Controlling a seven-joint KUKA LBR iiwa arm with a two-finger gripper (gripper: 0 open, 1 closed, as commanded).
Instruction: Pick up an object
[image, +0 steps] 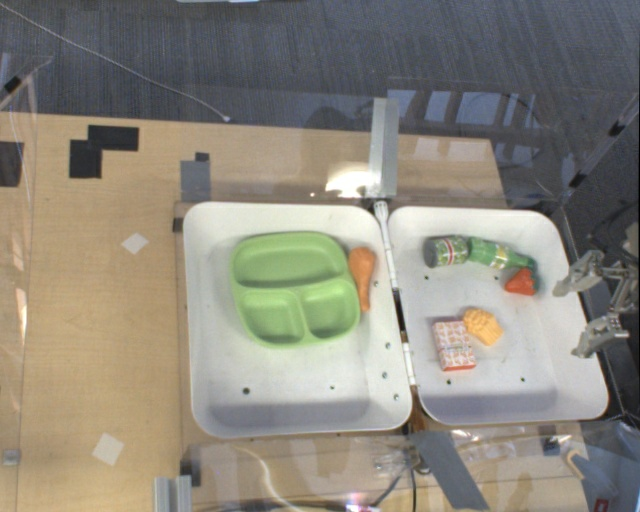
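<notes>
We wait at the right bin's (545, 400) edge, nothing grasped.
Our gripper (597, 305) stands spread and bare; the red piece (520, 283) and green bottle (478, 253) lie just leftward, within easy reach.

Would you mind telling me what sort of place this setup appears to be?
Probably a robot lab test bench: two white bins side by side on a wooden table, toy items such as a green divided plate and a green bottle, and a gripper at the right.
</notes>
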